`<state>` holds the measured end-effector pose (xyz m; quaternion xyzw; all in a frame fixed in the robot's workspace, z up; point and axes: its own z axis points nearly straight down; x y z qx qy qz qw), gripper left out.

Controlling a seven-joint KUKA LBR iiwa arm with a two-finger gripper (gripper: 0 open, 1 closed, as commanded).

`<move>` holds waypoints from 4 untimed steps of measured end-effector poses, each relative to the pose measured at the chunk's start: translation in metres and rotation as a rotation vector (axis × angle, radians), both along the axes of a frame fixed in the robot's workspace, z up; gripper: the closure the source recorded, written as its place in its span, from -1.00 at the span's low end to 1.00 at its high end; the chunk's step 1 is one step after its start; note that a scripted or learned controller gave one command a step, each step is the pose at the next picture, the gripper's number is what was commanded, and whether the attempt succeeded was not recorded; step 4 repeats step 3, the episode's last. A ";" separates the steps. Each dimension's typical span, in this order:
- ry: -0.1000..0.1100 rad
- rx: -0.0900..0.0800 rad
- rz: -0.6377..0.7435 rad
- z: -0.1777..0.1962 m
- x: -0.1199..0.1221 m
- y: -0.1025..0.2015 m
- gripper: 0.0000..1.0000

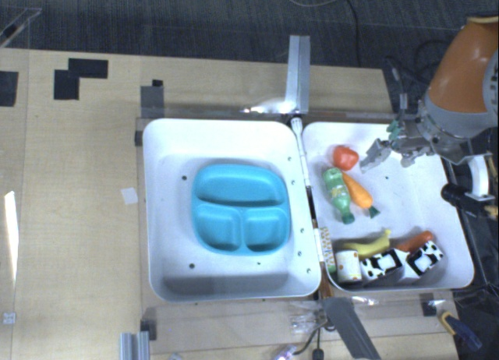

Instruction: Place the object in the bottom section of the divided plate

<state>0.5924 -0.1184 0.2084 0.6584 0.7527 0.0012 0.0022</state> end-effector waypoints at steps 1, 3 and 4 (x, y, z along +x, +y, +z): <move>0.000 0.001 0.132 0.011 -0.037 0.098 -1.00; 0.003 0.002 -0.071 -0.020 -0.023 0.165 -1.00; 0.003 0.002 -0.071 -0.020 -0.023 0.165 -1.00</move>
